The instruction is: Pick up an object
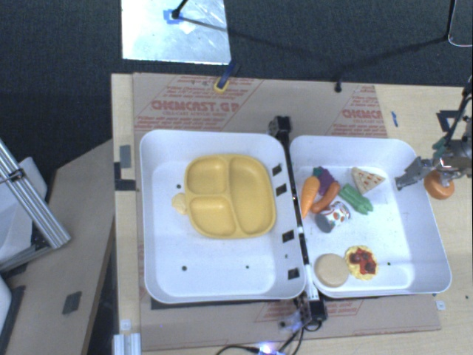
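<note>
The right bin (425, 235) holds several toy foods. Two orange carrots (310, 193) lie beside a purple piece (323, 176), near the bin's left wall. A green vegetable (356, 200) and a tan wedge slice (367, 178) lie toward the middle. Below them are a small grey and red can (335, 217), a round beige bun (331, 269) and a yellow tart with red topping (361, 262). My gripper (409, 177) hangs over the bin's upper right part, apart from every object, with the wedge slice nearest on its left.
The left bin (159, 250) carries a yellow divided plate (225, 196) with a small pale yellow piece (179, 202) at its left edge. A black divider with clips (290, 198) runs between the bins. A shiny metal sheet (176, 21) lies beyond the bench.
</note>
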`<state>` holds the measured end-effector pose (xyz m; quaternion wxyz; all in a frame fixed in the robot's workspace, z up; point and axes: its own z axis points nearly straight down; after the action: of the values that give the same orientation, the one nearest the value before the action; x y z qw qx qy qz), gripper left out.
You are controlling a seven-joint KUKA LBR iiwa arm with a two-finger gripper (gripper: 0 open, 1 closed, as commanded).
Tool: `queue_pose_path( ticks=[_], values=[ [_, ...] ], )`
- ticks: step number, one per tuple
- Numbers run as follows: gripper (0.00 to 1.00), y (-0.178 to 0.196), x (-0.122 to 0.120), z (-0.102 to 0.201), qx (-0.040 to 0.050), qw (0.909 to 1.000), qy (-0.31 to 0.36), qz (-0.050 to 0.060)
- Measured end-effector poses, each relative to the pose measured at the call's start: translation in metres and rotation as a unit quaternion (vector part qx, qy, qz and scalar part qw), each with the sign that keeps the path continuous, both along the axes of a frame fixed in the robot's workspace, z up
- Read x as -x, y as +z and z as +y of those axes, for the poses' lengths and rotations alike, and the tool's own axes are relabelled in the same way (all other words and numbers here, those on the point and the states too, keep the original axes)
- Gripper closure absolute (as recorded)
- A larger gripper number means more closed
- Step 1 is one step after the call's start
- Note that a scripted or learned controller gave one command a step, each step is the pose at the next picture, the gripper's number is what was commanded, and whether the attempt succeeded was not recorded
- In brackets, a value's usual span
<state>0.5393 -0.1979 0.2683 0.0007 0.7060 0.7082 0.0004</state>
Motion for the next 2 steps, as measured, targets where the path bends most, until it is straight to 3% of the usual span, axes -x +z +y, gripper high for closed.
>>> queue_pose_path(
  ticks=[2],
  values=[
    [0.0, -0.096, -0.011, -0.003, -0.0005, 1.0, -0.001, 0.002]
  ],
)
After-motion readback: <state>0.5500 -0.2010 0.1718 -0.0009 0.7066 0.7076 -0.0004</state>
